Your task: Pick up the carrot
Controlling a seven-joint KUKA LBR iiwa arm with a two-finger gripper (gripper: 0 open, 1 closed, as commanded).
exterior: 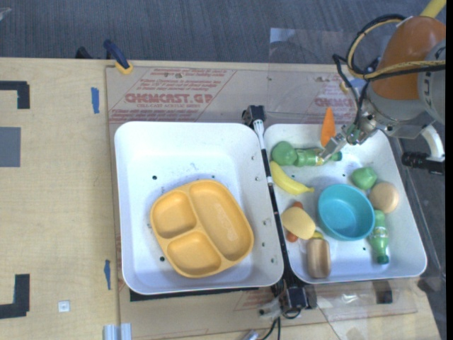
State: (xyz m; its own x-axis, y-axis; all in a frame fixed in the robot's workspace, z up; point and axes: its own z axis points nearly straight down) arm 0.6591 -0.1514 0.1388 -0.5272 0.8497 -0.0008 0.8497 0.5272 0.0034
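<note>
Two shallow white bins sit side by side on the tan counter (56, 211). The left white bin (141, 161) holds a yellow-orange plastic tray with three compartments (202, 227). The right white bin (410, 253) is crowded.

The small orange carrot (328, 126) stands at the far edge of the right bin, upright or nearly so, left of the arm's wrist. The grey hand (340, 144) hangs just beside the carrot, low on its right, over a green plastic vegetable piece (294, 154). Whether it is spread or pinching the carrot, I cannot tell; the parts overlap.

Nearer in the right bin:
- yellow banana (289, 181) along the left wall
- blue round bowl (345, 212) in the middle
- yellow lemon-like fruit (299, 223) touching the bowl's left
- brown bread-like roll (318, 256) at the near side
- green bottle (380, 241) on the right
</note>
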